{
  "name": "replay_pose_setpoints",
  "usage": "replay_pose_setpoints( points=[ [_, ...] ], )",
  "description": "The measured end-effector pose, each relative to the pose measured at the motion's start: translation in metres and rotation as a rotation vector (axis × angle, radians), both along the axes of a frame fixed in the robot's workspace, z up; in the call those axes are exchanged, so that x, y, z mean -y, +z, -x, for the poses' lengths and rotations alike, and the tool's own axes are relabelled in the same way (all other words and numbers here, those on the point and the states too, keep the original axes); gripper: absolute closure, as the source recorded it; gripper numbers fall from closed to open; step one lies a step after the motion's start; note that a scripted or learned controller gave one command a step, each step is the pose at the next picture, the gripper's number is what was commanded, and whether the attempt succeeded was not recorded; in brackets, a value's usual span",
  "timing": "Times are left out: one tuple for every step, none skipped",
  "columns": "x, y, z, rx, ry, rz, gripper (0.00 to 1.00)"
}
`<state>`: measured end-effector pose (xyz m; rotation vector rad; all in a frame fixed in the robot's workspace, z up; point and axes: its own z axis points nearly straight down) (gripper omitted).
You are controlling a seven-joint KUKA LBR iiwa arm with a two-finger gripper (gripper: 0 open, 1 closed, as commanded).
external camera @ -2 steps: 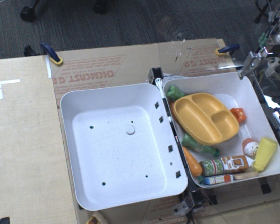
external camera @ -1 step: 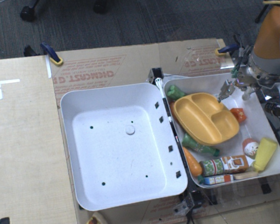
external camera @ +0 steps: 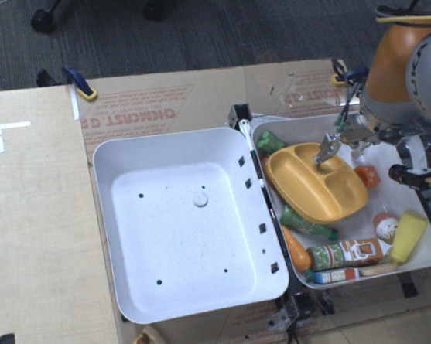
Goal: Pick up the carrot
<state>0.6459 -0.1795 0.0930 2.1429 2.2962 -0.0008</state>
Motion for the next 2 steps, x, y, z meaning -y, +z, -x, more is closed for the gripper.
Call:
replay_pose_setpoints(
  points=[
    [0.001,0.01,0.0,0.0,0.001,0.002,1.0],
    [0.008,0.001,-0.014,0.002,-0.011,0.002,1.0]
  ],
)
